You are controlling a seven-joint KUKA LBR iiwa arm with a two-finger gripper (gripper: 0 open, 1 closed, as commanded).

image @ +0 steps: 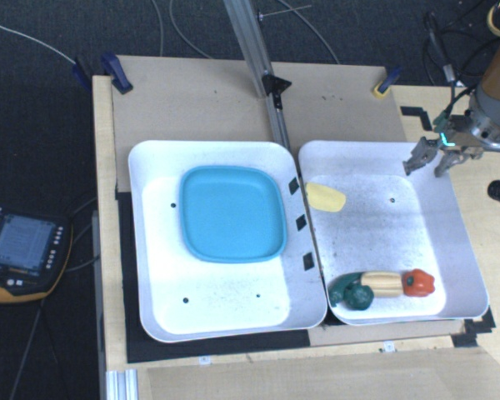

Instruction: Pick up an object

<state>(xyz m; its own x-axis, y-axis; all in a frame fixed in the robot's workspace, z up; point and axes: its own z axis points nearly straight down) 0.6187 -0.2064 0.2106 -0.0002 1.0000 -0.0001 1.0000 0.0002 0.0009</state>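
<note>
Green (352, 293), tan (382, 284) and red (417, 282) toys line the right bin's (375, 240) near edge (a yellow piece (325, 197) lies farther back); the gripper (429, 162) hovers spread and empty over its far right corner.

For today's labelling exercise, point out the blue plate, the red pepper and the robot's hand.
blue plate (233, 213), camera view, flat centre.
red pepper (418, 283), camera view, body.
hand (432, 163), camera view, between fingertips.

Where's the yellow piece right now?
The yellow piece lies in the right bin, at its upper left corner, beside the divider next to the blue plate.
</note>
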